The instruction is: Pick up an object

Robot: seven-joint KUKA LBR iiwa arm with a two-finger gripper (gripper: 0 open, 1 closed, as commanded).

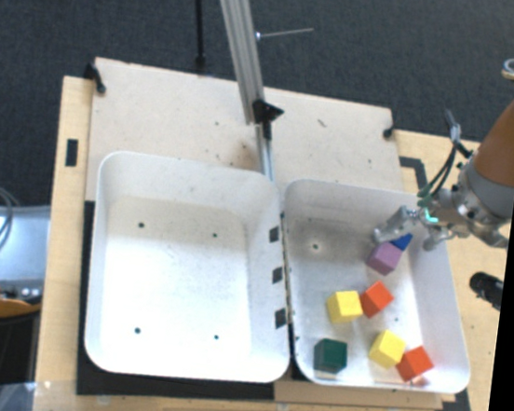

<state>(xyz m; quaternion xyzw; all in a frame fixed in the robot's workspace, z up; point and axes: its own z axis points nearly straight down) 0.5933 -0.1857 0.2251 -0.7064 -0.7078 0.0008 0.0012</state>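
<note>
Gripper point(404, 227) low over the far right part of the shallow white right-hand bin point(450, 310), at the end of the grey arm with the orange band point(501, 152), reaching in from the right. Fingers metallic, angled down and left; whether apart or together — cannot tell from here (too small and too cluttered at the tip). Small blue block point(404, 240) right under the tip, touching or nearly so, partly hidden by the metal. Pale purple cube point(384, 257) just below and left of the blue one, pressed against it. Nothing clearly seen between the fingers.

Further toward the near side: orange-red cube point(377, 298) beside a yellow cube point(344, 305), the two touching. Near the front wall, dark green cube point(330, 354) on the left, second yellow cube point(388, 347) in the middle, second orange-red cube point(416, 362) tight against it on the right.

Shallow white left-hand bin point(104, 227) alongside, sharing the middle divide. Slanted aluminium rail point(245, 48) rising from behind the bins. Grey control pendant point(6, 256) off the bench edge at left.
</note>
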